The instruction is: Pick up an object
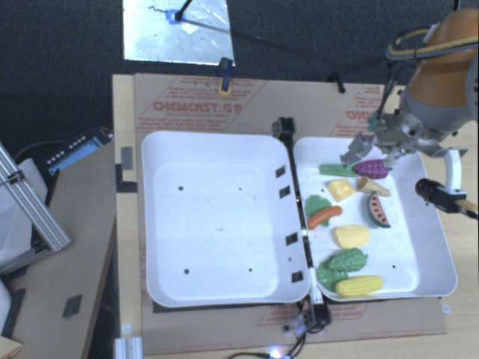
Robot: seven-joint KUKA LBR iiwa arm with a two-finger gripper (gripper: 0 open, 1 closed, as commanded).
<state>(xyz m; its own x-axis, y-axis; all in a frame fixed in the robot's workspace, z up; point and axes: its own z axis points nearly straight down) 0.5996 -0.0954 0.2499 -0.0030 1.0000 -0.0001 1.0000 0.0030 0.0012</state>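
The right bin holds several toy foods. At its far end lie a purple fruit and a green pod. Nearer are a yellow wedge, a tan slice, a watermelon slice, a green leafy piece and an orange sausage. A yellow lump, a green bumpy piece and a corn cob lie toward the front. My gripper hangs open at the bin's far end, just above the purple fruit, one finger on each side of it and nothing held.
The left bin sits beside the right one, with black clips along the shared rim. A black fitting juts in at the right bin's right edge. A yellow clamp and a shiny sheet lie behind the bins.
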